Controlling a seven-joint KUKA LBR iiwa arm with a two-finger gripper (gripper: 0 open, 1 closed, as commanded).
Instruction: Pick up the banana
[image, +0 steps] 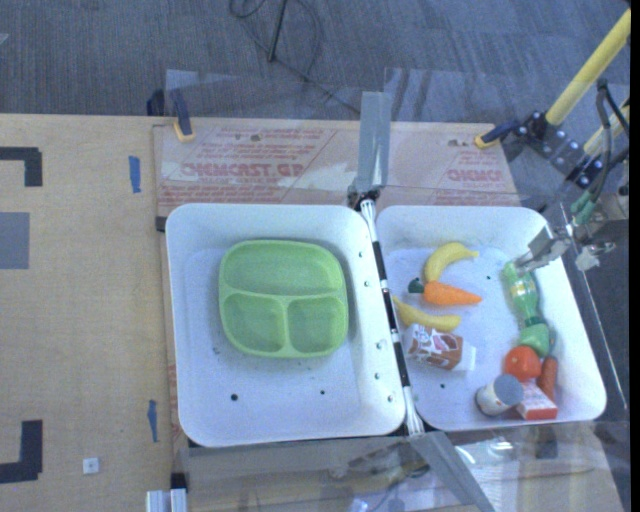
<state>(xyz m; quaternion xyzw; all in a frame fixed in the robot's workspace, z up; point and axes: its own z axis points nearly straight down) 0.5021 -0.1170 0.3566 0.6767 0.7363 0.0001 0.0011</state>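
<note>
Approach step, no grasp yet. Gripper (545, 245) sits at about 3 o'clock of the frame, over the right edge of the right bin (590, 400), tip pointing toward 8 o'clock at the green bottle (521, 291). Nothing between its fingers; whether the jaws stand apart or together I cannot tell, too small and glare-washed at that end. Two yellow pieces here: the banana (449, 258), curved, at 12 o'clock of the bin's contents, touching or just over the carrot (450, 294) below it; a second banana-like piece (430, 315) lies at 7 o'clock of the carrot, beside the small carton (436, 348). Could be two bananas or one plus another yellow toy, hard to say. Either way the target is well apart from the gripper, toward 9 o'clock of it. Next move, as I read it: translate toward 9 o'clock across the bin, align the jaws across the banana's narrow width, descend clear of the carrot. Left bin (195, 250) carries the green tray (284, 297), not relevant.
</note>
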